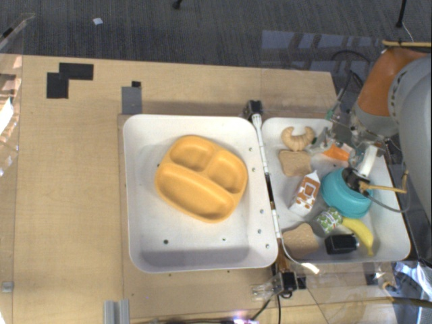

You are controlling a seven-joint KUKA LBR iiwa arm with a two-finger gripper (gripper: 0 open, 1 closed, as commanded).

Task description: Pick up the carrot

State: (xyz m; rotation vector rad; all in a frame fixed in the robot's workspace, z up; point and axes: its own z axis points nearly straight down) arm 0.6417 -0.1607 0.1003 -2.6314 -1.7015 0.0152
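Tan wooden tabletop (67,181), two shallow white bins; the left one holds a yellow divided plastic plate (201,177). Small orange carrot (335,154): right bin's upper part, beside a teal bowl (345,194), long axis roughly left-right, tip direction unclear. Gripper (352,147) just beside it; finger state cannot be told. Step, judged: closing in. Next: straddle across the long axis.

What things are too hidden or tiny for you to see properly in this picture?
- Carrot: just an orange sliver shows in the camera view; the gripper covers the rest.
- Gripper fingers: too small and cluttered to tell whether they are open or shut.
- Banana: partly under the teal bowl.
- Black object: too dark and small to name.
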